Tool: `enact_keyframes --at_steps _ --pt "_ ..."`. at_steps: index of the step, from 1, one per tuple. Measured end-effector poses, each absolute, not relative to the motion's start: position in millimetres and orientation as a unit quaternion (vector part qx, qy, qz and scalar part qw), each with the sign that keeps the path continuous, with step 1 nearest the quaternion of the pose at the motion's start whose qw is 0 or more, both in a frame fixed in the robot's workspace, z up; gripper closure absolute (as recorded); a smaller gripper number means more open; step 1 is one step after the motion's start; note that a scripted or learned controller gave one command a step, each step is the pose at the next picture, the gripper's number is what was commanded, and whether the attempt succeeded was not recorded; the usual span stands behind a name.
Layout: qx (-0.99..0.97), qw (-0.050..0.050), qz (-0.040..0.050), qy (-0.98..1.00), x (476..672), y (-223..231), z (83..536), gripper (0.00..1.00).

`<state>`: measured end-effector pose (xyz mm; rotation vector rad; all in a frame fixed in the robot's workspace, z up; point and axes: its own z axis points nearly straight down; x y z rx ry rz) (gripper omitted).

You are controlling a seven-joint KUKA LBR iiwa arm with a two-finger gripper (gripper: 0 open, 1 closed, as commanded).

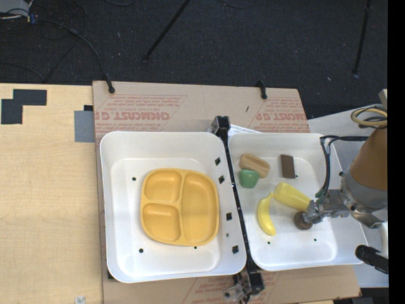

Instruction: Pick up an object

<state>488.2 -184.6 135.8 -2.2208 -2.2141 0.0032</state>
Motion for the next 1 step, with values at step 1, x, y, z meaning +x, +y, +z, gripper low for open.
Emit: enact_keyframes --at_steps 1 --pt "-0.707 -0.001 -0.0005 -0.707 488.0 -193.8 194.7 1.0"
